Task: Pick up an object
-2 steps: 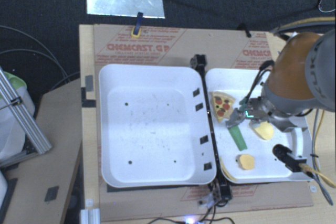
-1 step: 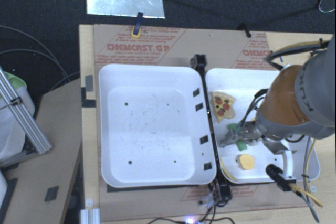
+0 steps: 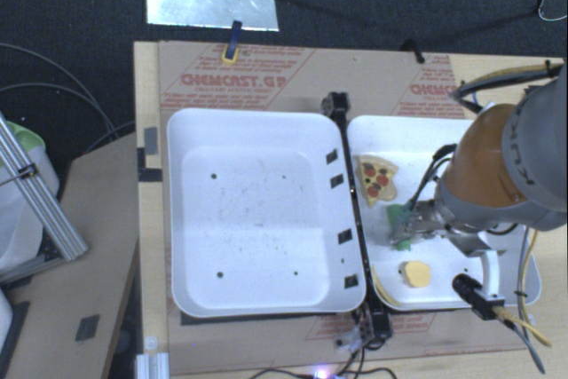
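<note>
In the right bin (image 3: 404,127) lie a toy pizza slice (image 3: 376,178) near its left wall, a green object (image 3: 396,218) in the middle and a round yellow piece (image 3: 414,273) near the front edge. My gripper (image 3: 415,223) reaches in from the right and sits low, right against the green object and partly covering it. The grey arm with its orange band hides the right part of this bin. Whether the green object is held is not visible.
The left bin (image 3: 257,124) stands beside the right one, with a black divider strip (image 3: 348,191) between them. Both rest on a cardboard sheet (image 3: 257,71). A metal frame (image 3: 35,200) stands at the far left.
</note>
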You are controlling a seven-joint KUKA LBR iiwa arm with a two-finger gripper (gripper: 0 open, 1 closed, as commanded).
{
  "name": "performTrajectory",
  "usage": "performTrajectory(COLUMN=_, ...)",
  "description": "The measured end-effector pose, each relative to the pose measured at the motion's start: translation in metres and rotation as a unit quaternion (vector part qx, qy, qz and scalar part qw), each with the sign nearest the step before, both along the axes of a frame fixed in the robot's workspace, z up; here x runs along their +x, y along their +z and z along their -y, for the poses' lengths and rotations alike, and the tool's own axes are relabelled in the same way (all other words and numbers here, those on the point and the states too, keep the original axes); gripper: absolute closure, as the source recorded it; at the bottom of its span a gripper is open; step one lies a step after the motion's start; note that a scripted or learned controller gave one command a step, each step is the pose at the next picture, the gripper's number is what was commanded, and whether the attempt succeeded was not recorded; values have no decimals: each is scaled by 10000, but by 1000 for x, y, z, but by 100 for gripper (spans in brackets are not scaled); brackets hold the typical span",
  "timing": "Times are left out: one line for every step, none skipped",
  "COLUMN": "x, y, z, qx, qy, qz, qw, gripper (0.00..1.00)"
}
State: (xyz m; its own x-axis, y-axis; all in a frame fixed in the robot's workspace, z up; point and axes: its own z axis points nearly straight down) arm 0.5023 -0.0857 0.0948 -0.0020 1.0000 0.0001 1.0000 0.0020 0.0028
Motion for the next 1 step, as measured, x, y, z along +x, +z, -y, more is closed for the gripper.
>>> performTrajectory(x=35, y=95, z=-58, qx=3, qy=46, qz=43, qw=10000, gripper=100)
